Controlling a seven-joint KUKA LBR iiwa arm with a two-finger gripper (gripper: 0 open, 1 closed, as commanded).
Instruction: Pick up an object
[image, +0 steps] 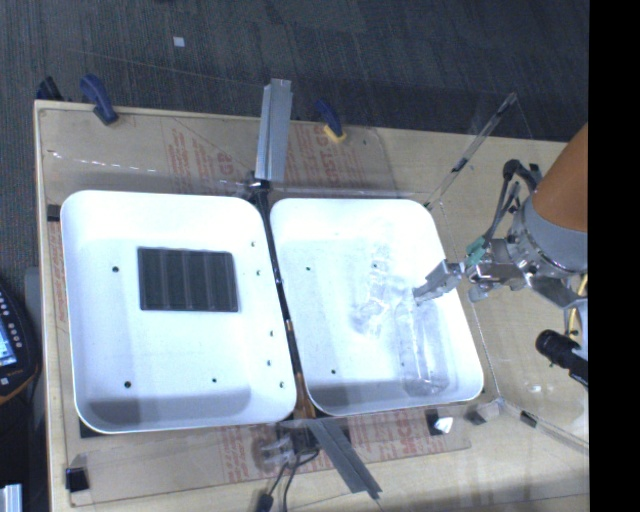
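A dark grey ribbed rectangular block (188, 279) lies flat in the left bin (90, 330). In the right bin (320, 370), clear plastic items are hard to make out: a crumpled-looking one (372, 292) near the middle and a long tube-like one (422, 352) toward the front right corner. My gripper (438, 282) reaches in from the right over that bin's right side, its tip just right of the crumpled clear item and above the tube's far end. Nothing is visibly held in it.
A metal bar (273, 130) stands at the back between the bins, and another bracket (335, 455) sits at the front. Blue clamps (98, 100) hold the board's back edge. A thin rod (485, 130) slants at the back right. Cables hang by the wrist (510, 200).
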